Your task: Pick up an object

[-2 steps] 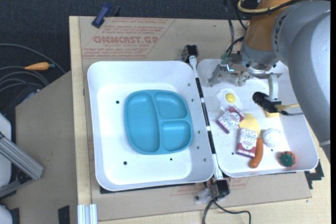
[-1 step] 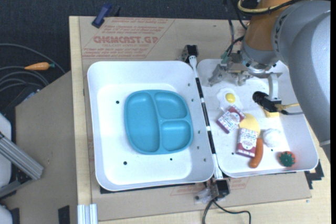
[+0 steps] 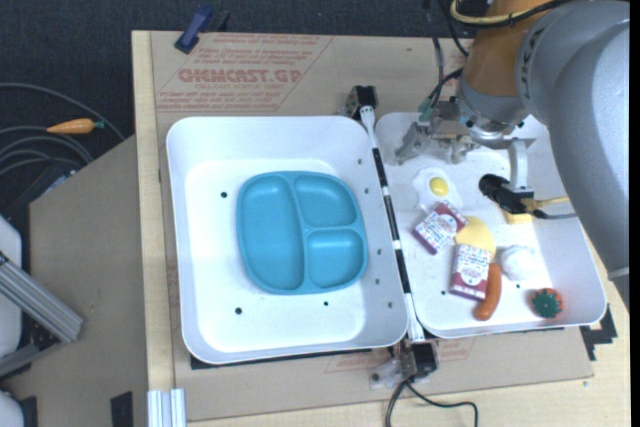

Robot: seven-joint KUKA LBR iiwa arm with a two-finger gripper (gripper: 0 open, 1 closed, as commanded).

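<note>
The right bin [image 3: 575, 290] holds several small toy foods. A fried egg [image 3: 437, 185] lies near its back left. Below it are a red packet [image 3: 435, 230], a yellow piece [image 3: 477, 235] and a second red packet [image 3: 470, 272]. An orange sausage [image 3: 489, 295], a white lump [image 3: 518, 261] and a red-and-green fruit [image 3: 546, 302] lie towards the front. My gripper [image 3: 432, 153] hangs over the bin's back left corner, just behind the egg. Its fingers [image 3: 408, 146] are spread open with nothing between them.
The left bin [image 3: 200, 315] bears a blue divided plate [image 3: 300, 231]. A black divider [image 3: 385, 205] runs between the two bins. The grey arm [image 3: 590, 115] covers the right bin's back right. A blue object [image 3: 194, 29] lies at the bench's far edge.
</note>
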